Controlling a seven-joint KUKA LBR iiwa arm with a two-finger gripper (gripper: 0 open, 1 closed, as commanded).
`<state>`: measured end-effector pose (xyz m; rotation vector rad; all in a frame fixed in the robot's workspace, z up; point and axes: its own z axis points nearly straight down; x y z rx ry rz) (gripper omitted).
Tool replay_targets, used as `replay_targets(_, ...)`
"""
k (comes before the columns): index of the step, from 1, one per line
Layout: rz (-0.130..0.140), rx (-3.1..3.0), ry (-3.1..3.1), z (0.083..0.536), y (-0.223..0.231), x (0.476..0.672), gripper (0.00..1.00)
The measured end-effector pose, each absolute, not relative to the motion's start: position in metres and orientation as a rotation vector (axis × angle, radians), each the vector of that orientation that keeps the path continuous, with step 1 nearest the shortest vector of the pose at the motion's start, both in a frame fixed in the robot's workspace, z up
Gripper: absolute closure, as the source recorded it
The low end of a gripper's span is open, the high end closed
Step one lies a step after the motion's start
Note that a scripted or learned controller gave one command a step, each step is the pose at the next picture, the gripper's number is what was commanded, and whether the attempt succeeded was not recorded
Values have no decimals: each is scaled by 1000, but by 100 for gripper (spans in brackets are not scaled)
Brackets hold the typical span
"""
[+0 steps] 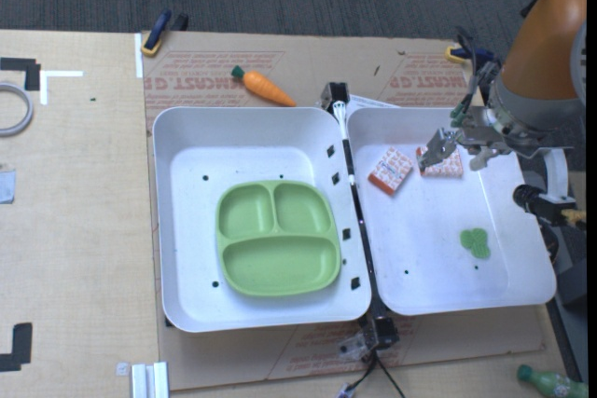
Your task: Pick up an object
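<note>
Camera view:
Gripper (438,149): over the right bin's far half, reaching in from the right; fingers slightly parted, nothing seen between them.
Packet under the hand (446,165): red-and-white, flat on the right bin's floor, directly below and just right of the fingertips; partly covered by the gripper, contact not clear.
Second packet (391,171): same red-and-white print, tilted, just left of the gripper and close to the bins' shared wall; apart from the fingers.
Green piece (476,243): small, leafy-looking, on the right bin's floor, well apart from the gripper toward the near side.
Right bin (522,289): white, shallow; three things inside, counted as two packets and one green piece.
Left bin (177,228): white, shallow, side by side with the right one; one thing inside.
Plate (277,238): light green, three compartments, lying flat in the middle of the left bin, well apart from the gripper.
Carrot (263,86): one, orange with a green top, on the cardboard beyond the left bin's far rim, outside both bins.
Arm (550,33): orange band above the wrist at the right edge, grey parts below it leading down to the hand.
Bins: two.
Packets: two.
Plates: one.
Green pieces in the bins: one.
Bottle top (546,378): green, at the lower right corner, off the bench's cardboard.
</note>
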<state>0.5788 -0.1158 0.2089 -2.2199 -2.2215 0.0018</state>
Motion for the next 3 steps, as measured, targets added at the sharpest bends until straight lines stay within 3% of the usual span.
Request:
replay_targets(1, 1, -2341, -2095, 102, -101, 616, 0)
replay_targets(2, -2, -2343, -2094, 113, -102, 617, 100)
replay_targets(3, -1, -2343, -2093, 112, -102, 617, 0)
